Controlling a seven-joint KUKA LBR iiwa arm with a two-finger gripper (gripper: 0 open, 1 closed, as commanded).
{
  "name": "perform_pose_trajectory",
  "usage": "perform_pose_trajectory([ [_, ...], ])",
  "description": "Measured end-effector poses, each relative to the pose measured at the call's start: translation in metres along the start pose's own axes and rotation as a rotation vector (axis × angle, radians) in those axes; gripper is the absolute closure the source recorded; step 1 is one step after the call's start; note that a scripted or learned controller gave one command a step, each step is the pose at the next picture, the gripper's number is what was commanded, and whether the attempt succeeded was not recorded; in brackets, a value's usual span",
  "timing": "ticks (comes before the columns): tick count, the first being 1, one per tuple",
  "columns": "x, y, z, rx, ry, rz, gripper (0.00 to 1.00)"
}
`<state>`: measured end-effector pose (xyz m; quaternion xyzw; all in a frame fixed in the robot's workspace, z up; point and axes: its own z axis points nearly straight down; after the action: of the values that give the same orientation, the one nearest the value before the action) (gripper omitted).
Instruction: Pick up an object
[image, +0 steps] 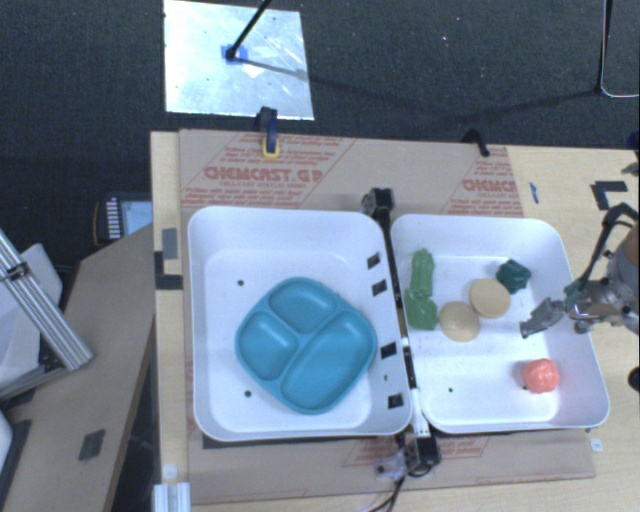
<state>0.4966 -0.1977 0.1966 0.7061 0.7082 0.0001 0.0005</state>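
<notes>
Robot pincer (535, 322) hovers over the right bin (575, 262), near its right wall, gripping nothing; whether it is spread or pressed together cannot be told.

Five small items lie in that bin: a dark green block (514, 274) at the upper right, two round tan discs (490, 297) (459, 321) touching each other in the middle, a long light-green piece (421, 290) along the left wall, and a pink-orange ball (541, 375) near the lower right corner, just below the pincer. The left bin (215, 260) holds a blue plate (306, 344) with three compartments. Both white bins sit side by side on a sheet of printed cardboard (330, 165) laid over a pale wooden counter (555, 180); dark carpet (80, 100) surrounds it, with a shiny metal plate (238, 60) on the floor beyond.
</notes>
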Motion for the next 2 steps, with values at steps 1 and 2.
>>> perform_pose_trajectory([
  [1, 0.001, -0.003, 0.062, 0.004, 0.002, 0.002, 0.0],
  [2, 0.001, -0.003, 0.114, 0.002, 0.001, 0.002, 0.0],
])
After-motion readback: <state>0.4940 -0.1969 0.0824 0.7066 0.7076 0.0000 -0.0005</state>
